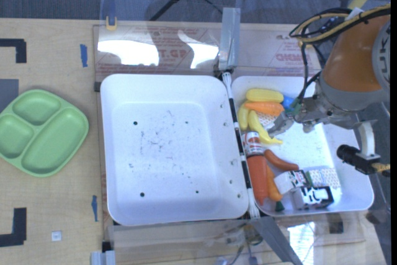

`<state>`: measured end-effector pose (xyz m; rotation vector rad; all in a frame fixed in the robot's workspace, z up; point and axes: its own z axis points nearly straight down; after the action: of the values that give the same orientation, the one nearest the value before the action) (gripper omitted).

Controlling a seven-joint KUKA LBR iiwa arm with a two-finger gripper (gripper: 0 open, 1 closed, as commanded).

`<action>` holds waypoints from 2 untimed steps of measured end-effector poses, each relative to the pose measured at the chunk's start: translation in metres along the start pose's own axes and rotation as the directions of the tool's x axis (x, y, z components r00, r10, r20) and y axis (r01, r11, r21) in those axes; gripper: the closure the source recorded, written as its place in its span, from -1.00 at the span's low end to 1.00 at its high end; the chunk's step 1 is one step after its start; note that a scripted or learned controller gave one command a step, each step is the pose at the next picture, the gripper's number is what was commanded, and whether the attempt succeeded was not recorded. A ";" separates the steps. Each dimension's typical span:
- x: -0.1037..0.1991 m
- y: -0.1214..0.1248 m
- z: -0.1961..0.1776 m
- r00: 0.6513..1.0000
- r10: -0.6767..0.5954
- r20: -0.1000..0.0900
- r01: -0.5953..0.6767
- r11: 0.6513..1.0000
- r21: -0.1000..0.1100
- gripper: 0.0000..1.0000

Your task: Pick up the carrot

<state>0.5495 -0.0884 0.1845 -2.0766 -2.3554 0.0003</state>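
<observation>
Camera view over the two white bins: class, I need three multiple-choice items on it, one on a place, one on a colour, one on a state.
1. Where does the carrot lie?
A. in the left bin
B. in the right bin
C. on the green tray

2. What colour is the divided tray on the bench?
A. green
B. red
C. blue

3. How does the carrot stand to the gripper?
A. gripped and lifted
B. hanging from the wrist
C. lying in the bin, apart from the gripper

Key: 1 B, it lies along the near left wall of the right bin. 2 A, the tray left of the bins is light green. 3 C, the gripper is over the yellow items further back.
</observation>
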 end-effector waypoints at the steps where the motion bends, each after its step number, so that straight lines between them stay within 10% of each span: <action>1: -0.042 0.040 0.015 0.995 -0.100 0.004 0.100 0.995 -0.004 -1.00; 2: -0.017 -0.024 -0.007 0.961 -0.276 0.000 0.276 0.961 -0.001 -1.00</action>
<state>0.5277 -0.1079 0.1916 -1.7281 -2.6223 -0.0007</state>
